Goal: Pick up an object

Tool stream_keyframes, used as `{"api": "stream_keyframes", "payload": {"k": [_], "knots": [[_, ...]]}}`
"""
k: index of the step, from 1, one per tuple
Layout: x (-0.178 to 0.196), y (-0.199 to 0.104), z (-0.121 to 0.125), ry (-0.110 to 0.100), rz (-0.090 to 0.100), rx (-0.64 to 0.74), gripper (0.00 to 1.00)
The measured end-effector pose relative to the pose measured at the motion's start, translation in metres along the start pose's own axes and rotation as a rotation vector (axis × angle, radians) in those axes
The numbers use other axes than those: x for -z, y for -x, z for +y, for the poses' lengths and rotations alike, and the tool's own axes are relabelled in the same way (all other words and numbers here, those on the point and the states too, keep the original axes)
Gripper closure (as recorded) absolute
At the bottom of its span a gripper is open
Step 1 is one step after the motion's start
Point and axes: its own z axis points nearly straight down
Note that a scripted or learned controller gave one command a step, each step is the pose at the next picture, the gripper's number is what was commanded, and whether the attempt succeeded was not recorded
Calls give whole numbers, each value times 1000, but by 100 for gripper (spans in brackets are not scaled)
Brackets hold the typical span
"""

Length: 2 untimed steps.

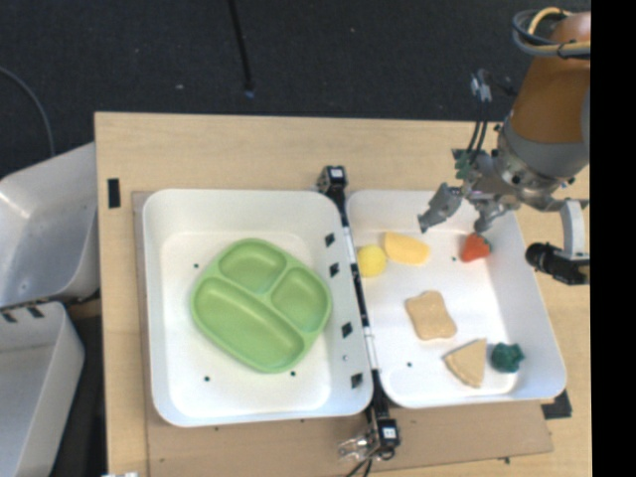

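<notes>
The right bin [532, 296] holds several small items. A yellow ball [371, 260] and a yellow oval piece [406, 248] lie at its left. A red piece [475, 248] sits at the upper right, a tan bread-like slice [430, 316] in the middle, and a tan wedge [467, 363] beside a dark green piece [507, 356] near the front. My gripper [462, 217] hangs over the bin's back right, open, its fingers spread. One finger points toward the yellow oval piece; the other is just above the red piece. Nothing is between them.
The left bin [169, 366] holds a green divided plate [260, 304]. A ridge with black clips [348, 296] separates the two bins. The grey arm with its orange band [547, 97] comes in from the upper right. White boxes [40, 227] stand left of the bench.
</notes>
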Motion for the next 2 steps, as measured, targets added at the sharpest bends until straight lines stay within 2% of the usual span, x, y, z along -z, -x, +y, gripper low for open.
{"api": "stream_keyframes", "payload": {"k": [1, 2], "knots": [[7, 0, 2, 13, -2, 3, 0], [-51, -7, 7, 8, -2, 3, 0]]}}
